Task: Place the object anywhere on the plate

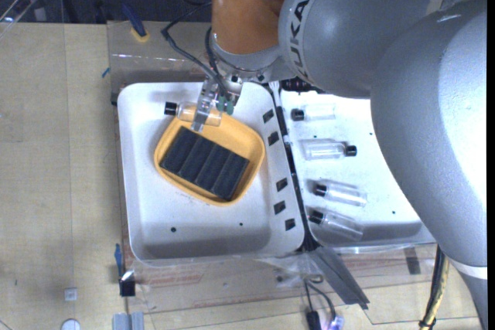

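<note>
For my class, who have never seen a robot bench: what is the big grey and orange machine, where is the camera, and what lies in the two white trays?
The grey machine with an orange band is a robot arm; it reaches in from the right of the picture. The one camera sits above the bench and looks down at a slant. At the arm's tip is a two-finger gripper, over the upper rim of a yellow plate with a dark ribbed inside. The plate lies in the left bin. A small clear vial with a black cap lies at the plate's upper left edge, right at the gripper; I cannot tell whether it is gripped. The right bin holds several more clear vials.
</note>
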`<state>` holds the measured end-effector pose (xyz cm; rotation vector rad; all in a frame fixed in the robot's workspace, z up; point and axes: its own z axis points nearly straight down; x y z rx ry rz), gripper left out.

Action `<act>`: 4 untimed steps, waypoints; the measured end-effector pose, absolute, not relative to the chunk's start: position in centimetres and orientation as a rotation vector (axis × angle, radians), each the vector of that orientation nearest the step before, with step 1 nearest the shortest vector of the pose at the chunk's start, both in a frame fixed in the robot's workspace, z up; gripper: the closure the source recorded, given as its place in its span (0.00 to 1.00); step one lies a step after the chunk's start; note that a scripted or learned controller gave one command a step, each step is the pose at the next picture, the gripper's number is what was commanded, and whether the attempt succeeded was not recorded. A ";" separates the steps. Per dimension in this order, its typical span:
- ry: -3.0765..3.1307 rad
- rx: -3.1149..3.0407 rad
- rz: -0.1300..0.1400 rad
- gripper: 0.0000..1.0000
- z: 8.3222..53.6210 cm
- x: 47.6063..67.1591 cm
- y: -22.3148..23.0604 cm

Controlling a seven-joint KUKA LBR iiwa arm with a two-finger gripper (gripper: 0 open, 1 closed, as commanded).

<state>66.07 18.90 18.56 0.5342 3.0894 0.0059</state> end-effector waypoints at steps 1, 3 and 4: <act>3.123 0.266 0.007 1.00 21.2 65.8 22.4; 3.076 -0.592 0.006 1.00 22.7 66.5 22.7; 2.998 -0.931 0.005 1.00 17.3 66.6 22.7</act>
